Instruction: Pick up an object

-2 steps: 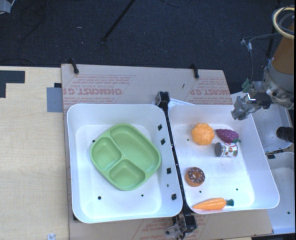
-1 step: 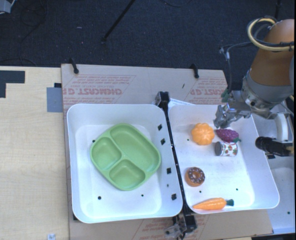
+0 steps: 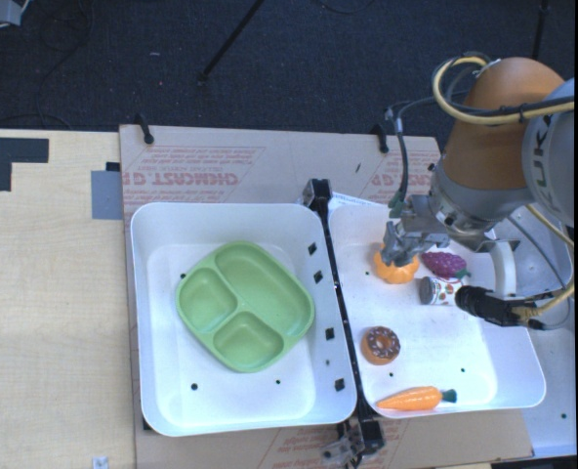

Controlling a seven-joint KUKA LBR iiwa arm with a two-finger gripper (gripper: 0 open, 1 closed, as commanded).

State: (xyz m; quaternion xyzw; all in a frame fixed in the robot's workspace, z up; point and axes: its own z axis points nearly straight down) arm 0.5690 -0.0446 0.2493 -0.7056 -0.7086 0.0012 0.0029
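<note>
Arm reaching into the right bin [image 3: 523, 379], gripper [image 3: 398, 252] sitting over an orange fruit [image 3: 396, 270].

The left bin [image 3: 162, 399] is holding a green divided plate [image 3: 244, 305] near its middle. In the right bin, the fingers are coming down onto the orange fruit near the far left corner; whether they are spread or pinching cannot be told. A purple fruit [image 3: 445, 262] and a small can [image 3: 437, 290] are crowding just beside it on the right. A chocolate doughnut [image 3: 380, 344] is lying toward the near side, and a carrot [image 3: 414, 398] is lying along the near edge.
</note>
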